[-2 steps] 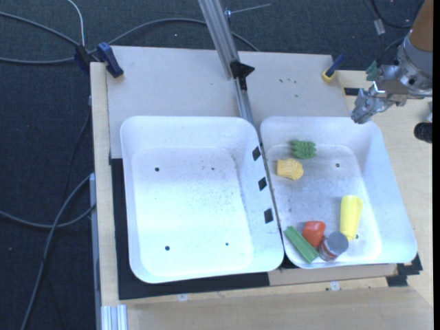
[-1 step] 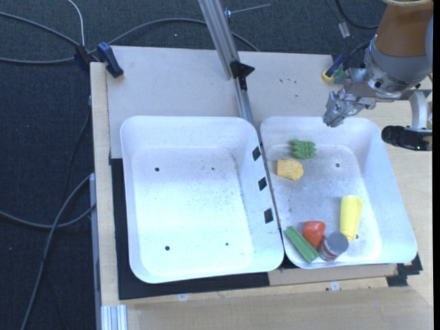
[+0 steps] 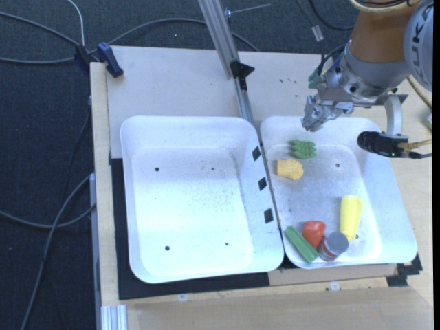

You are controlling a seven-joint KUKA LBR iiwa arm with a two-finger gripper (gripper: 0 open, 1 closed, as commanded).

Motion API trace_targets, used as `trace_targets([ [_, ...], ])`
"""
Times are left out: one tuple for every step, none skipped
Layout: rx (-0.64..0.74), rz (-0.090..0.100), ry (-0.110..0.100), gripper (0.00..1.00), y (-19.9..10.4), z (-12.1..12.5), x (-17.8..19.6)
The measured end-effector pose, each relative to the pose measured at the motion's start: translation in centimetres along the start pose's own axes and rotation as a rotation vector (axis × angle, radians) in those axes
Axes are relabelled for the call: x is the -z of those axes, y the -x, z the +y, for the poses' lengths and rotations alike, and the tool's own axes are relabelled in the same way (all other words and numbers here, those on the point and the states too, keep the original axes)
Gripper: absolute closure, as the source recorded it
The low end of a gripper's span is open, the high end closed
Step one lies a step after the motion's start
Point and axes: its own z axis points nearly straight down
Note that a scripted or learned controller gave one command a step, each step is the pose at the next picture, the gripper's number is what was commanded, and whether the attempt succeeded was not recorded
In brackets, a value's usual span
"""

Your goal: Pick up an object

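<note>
The desk (image 3: 172, 81) is carrying two shallow white bins side by side, and a slanted metal pole (image 3: 220, 29) is crossing above it. The left bin (image 3: 137, 136) is sitting toward the desk's left. The right bin (image 3: 392, 205) is holding all the small things. The grey arm with its orange band (image 3: 385, 12) is reaching in from the right and hanging over the far rim of the right bin. Its gripper (image 3: 315, 121) is pointing down just above a green toy (image 3: 302, 149); whether it is open or closed cannot be told. A yellow lump (image 3: 289, 169) is lying just beside the green toy, nearer the camera. A yellow cylinder (image 3: 350, 216) is lying well apart, toward the near right. At the near edge, a green stick (image 3: 300, 245), a red piece (image 3: 313, 231) and a small grey-topped jar (image 3: 334, 245) are crowding together.
</note>
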Motion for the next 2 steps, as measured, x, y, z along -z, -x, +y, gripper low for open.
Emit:
trace_targets([
  [0.000, 0.000, -0.001, 1.00, -6.0, -1.4, -1.1],
  [0.000, 0.000, -0.001, 1.00, -10.5, -2.9, -1.4],
])
